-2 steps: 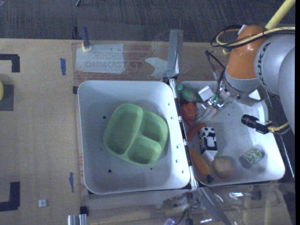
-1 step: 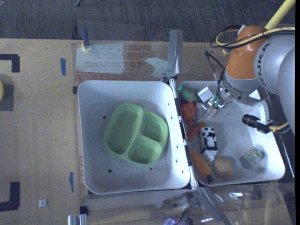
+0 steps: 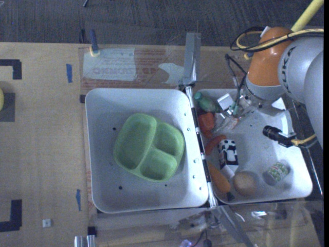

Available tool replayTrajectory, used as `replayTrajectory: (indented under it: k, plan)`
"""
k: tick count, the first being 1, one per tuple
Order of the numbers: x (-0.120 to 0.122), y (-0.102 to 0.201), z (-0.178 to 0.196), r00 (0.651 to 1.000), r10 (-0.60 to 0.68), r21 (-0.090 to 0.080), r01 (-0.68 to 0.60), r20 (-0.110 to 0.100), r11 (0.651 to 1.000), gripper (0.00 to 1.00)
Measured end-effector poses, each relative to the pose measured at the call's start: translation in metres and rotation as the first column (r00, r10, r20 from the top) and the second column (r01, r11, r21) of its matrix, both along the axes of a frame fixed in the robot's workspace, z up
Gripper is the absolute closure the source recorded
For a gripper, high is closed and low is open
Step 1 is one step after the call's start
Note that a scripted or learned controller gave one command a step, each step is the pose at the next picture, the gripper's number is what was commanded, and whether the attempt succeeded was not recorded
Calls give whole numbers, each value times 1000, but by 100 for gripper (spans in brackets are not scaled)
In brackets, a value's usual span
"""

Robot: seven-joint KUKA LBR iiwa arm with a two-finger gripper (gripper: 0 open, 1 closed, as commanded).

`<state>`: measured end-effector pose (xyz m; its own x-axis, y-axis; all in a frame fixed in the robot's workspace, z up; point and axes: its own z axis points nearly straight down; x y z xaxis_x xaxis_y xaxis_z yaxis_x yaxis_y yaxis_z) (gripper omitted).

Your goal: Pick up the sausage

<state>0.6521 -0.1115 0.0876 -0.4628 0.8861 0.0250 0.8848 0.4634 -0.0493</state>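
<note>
One sausage (image 3: 214,142) lies just below-left of the claw (image 3: 232,112); its finger state I cannot tell.

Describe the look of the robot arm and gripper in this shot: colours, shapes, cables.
The grey KUKA arm has thick, rounded, smooth links, with a glossy orange band bulging above the wrist. Thin black and yellow cables loop beside the band. The small metallic two-finger gripper hangs below it, looking pale and cluttered with fittings. A short black cylindrical part juts out lower down, with a yellow lead trailing from it.

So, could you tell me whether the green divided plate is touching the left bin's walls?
Apart: the camera view shows bare floor all round the green plate within the left bin.
</note>
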Motion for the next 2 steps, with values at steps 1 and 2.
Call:
replayTrajectory:
  k: [1,2]
  plan:
    - [-7,5,9,997,-66,0,66,39,998,0]
    - [-22,82,98,989,-138,1,138,58,990,0]
